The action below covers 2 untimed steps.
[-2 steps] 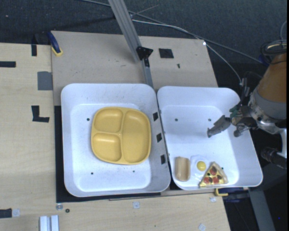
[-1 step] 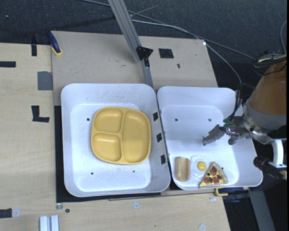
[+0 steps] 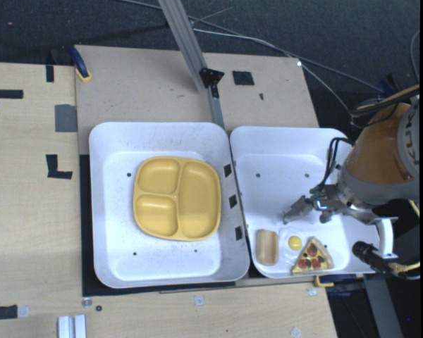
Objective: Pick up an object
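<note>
In the right bin [image 3: 282, 143], along its near edge, lie three toy foods: a tan bread slice [image 3: 266, 246], a small fried egg [image 3: 295, 243] and a pizza slice [image 3: 312, 256]. My gripper [image 3: 305, 215] hangs over the middle of this bin, just behind the egg and the pizza. Its fingers are spread open with nothing between them. One finger [image 3: 293, 210] points left, towards the bin's centre. The arm's orange band [image 3: 377, 153] rises to the right.
The left bin [image 3: 109, 189] holds a yellow divided plate [image 3: 177, 197]. A grey pole [image 3: 183, 27] slants in from the top to the divider between the bins. Cables run across the dark floor at the back.
</note>
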Each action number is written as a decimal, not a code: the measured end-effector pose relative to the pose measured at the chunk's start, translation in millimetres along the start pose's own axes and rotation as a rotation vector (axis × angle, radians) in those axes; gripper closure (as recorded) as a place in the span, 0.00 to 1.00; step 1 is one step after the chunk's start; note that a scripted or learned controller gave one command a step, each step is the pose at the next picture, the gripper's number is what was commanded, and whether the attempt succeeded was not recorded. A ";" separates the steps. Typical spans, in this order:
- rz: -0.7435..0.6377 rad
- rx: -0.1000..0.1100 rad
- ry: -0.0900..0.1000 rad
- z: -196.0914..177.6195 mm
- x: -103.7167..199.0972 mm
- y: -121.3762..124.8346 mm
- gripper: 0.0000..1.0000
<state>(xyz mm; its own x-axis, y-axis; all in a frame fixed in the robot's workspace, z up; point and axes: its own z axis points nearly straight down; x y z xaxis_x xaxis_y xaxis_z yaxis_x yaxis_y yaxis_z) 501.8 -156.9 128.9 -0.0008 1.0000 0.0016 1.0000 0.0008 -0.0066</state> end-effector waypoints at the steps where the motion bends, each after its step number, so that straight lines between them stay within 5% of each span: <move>1: -0.001 -0.002 0.000 -12.5 0.2 0.6 1.00; 2: -0.001 -0.011 -0.003 -74.4 5.3 0.7 1.00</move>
<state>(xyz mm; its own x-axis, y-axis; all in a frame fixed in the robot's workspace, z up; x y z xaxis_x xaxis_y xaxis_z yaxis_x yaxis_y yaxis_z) 503.0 -151.7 203.3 -0.0019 1.0000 -0.0012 1.0000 0.0019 0.0044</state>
